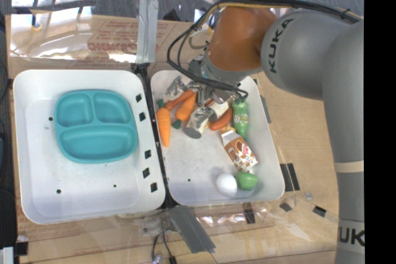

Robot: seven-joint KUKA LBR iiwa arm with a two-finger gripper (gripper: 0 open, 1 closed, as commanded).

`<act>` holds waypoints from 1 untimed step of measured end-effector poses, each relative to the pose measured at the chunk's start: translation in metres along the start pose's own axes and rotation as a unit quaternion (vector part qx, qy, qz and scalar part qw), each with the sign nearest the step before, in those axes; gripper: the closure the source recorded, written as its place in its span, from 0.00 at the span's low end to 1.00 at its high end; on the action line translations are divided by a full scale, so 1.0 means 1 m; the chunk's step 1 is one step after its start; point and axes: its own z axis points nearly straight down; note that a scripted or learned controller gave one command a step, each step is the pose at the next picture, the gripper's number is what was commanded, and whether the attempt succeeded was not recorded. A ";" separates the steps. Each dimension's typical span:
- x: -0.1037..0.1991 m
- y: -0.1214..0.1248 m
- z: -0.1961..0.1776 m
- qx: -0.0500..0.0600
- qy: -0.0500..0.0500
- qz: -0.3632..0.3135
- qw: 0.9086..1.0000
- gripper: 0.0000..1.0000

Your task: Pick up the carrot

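Clutter is main risk: several orange tapered plastic carrots heaped near far edge of right white shallow bin, touching grey metal can. Two-finger gripper low over heap; opening: cannot tell. Closing here may catch can, or carrot may slip.

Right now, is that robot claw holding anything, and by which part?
Cannot be told. The gripper is down among the carrots in the right bin, its grasp hidden under the wrist.
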 end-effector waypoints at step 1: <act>0.073 -0.045 0.008 -0.010 0.013 -0.054 0.998 0.00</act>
